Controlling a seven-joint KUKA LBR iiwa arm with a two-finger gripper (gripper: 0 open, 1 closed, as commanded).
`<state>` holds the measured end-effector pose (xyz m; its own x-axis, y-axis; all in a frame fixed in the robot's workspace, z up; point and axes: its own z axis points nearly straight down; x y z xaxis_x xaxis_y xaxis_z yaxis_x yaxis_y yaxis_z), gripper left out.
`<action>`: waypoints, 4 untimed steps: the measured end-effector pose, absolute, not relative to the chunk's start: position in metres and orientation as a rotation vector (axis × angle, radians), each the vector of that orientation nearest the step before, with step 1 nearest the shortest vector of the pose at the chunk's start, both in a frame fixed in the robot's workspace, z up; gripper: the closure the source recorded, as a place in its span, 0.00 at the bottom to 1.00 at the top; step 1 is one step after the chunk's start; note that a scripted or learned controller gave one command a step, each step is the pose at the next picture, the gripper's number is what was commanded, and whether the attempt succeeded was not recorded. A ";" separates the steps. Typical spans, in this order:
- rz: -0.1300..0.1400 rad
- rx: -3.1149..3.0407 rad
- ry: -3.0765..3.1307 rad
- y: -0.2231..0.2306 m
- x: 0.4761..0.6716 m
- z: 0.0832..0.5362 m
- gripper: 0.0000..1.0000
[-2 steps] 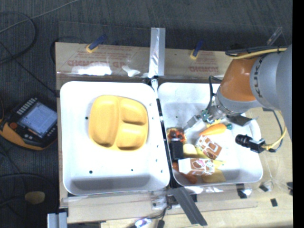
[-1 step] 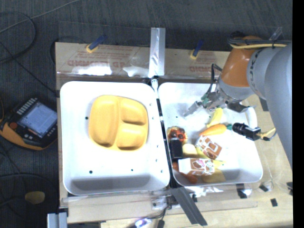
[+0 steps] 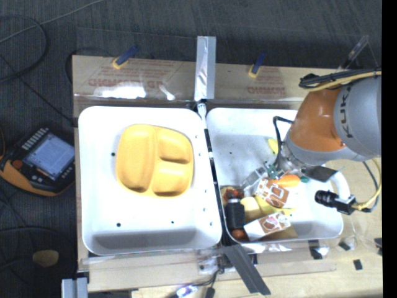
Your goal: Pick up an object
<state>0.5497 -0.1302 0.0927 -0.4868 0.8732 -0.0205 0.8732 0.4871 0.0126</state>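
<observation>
My gripper [image 3: 268, 170] hangs low in the right bin [image 3: 242, 135], right over a heap of small things at the bin's front. Just below it lies a white and orange patterned pack [image 3: 274, 195], with a small orange piece [image 3: 289, 180] beside it. A second patterned carton [image 3: 270, 224] rests near the front wall. A yellow lump [image 3: 250, 205], a black cylinder [image 3: 234, 216] and a brown-red item [image 3: 231, 194] crowd the front left corner. The wrist hides whatever lies directly under it.
The left bin [image 3: 99, 216] holds a yellow divided plate [image 3: 154, 159] in its middle. A small yellow piece [image 3: 273, 145] lies by the arm's orange band [image 3: 316, 129]. A ridge [image 3: 209, 166] separates the two bins.
</observation>
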 end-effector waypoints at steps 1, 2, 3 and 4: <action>0.011 1.580 2.696 -0.126 0.550 0.101 1.00; 0.008 2.114 2.309 -0.159 0.629 0.091 1.00; 0.000 1.208 2.880 -0.130 0.637 0.092 1.00; -0.001 1.209 2.885 -0.129 0.636 0.090 0.00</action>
